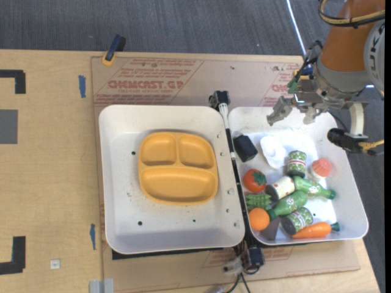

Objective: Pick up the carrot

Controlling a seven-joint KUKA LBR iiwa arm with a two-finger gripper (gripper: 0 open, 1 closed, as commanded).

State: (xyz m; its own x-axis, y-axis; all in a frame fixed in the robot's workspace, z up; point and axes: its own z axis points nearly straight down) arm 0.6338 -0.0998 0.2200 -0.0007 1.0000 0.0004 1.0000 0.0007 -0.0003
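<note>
Carrot (313,229) near bin's front edge, gripper (294,114) seemingly empty.

Dark grey floor (153,11), perhaps carpet.

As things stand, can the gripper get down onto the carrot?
Probably yes. The carrot lies on top at the right bin's near edge, uncovered, though a green bottle crowds its upper side. The gripper hovers over the far end.
</note>
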